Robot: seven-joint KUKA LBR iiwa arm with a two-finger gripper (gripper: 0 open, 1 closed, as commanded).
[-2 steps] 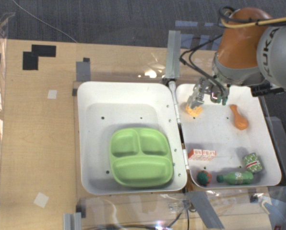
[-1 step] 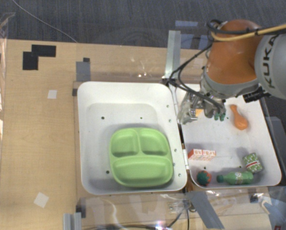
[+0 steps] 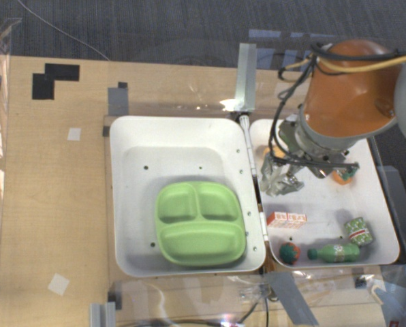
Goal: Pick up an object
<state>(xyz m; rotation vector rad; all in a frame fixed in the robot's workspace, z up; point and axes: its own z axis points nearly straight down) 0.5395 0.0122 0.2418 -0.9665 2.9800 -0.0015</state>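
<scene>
With its spread state impossible to tell, the gripper (image 3: 282,180) hangs above bare bin floor; the small red-and-white carton (image 3: 287,219) just below could be missed.

The grey arm (image 3: 356,94) reached in from the right, its orange band facing the camera. Its gripper (image 3: 279,181) pointed downward, fingers slightly parted.

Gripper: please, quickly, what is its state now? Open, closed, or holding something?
Gripper: over the right bin, above the small red and white box; open or closed cannot be told, and no object is seen between its fingers.
</scene>
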